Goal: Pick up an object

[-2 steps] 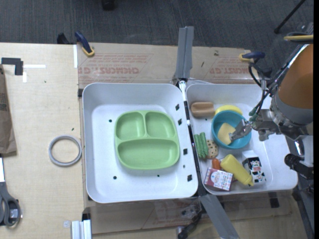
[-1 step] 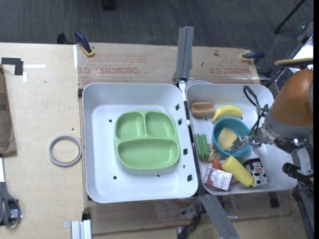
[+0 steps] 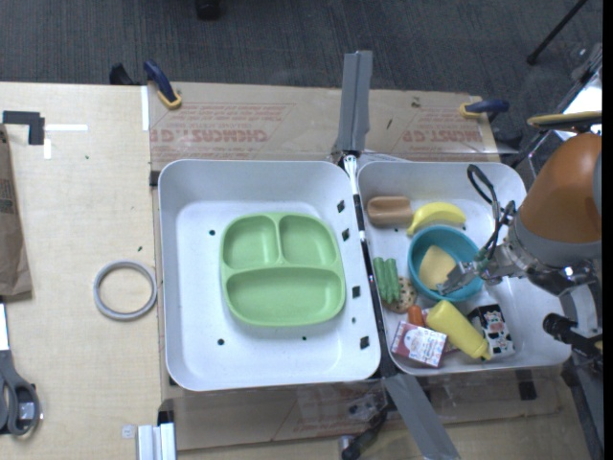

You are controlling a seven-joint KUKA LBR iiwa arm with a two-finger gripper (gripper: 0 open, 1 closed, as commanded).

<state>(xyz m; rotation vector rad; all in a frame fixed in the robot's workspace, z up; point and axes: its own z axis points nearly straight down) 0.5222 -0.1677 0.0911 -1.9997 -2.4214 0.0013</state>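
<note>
Blue bowl (image 3: 442, 260): middle of the right bin (image 3: 517, 348), upright, with a pale yellow piece (image 3: 434, 266) lying inside.
Gripper (image 3: 466, 274): at the bowl's right rim, tips low over the rim; whether the fingers are parted or closed cannot be told, and nothing shows between them.
Arm (image 3: 565, 204): grey with an orange band, entering over the right bin's right edge.
Banana (image 3: 437, 217): just beyond the bowl, toward the bin's far edge.
Brown bread-like roll (image 3: 388, 210): left of the banana, near the far left corner of the right bin.
Green bean pods (image 3: 386, 282): along the right bin's left wall, just beside the bowl.
Yellow bottle (image 3: 458, 330): lying tilted below the bowl, toward the near edge.
Red and white carton (image 3: 420, 344): near edge, touching the bottle's left side.
Black and white packet (image 3: 493, 328): right of the bottle.
Small orange item (image 3: 414, 314): between pods and carton; kind unclear.
Left bin (image 3: 182, 286): holds a green divided plate (image 3: 283, 268), three compartments, lying flat at the centre.
Tape ring (image 3: 124, 288): on the bench, left of the left bin.
Scissors (image 3: 17, 402): bench's near left corner.
Clamps (image 3: 163, 84): blue and yellow, at the bench's far edge.
</note>
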